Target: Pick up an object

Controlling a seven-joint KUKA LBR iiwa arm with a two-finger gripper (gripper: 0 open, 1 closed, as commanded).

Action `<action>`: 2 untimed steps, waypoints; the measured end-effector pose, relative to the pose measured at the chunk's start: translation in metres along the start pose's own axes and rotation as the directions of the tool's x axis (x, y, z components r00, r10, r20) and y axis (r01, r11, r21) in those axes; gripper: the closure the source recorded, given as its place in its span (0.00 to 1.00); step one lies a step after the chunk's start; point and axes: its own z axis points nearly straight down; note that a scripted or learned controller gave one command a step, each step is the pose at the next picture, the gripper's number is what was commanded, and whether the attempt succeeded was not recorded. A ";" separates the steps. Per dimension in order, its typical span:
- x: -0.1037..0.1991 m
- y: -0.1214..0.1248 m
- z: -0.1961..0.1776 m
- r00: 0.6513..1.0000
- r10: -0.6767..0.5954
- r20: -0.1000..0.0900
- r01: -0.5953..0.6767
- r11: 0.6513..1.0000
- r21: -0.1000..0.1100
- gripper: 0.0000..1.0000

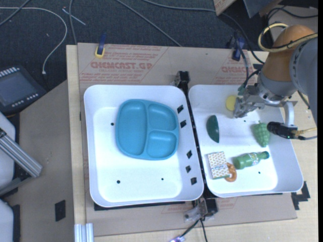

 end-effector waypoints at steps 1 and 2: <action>0.003 -0.008 -0.059 1.000 0.002 0.003 -0.002 1.000 -0.017 1.00; -0.003 -0.003 -0.123 1.000 0.001 0.004 -0.001 1.000 -0.018 1.00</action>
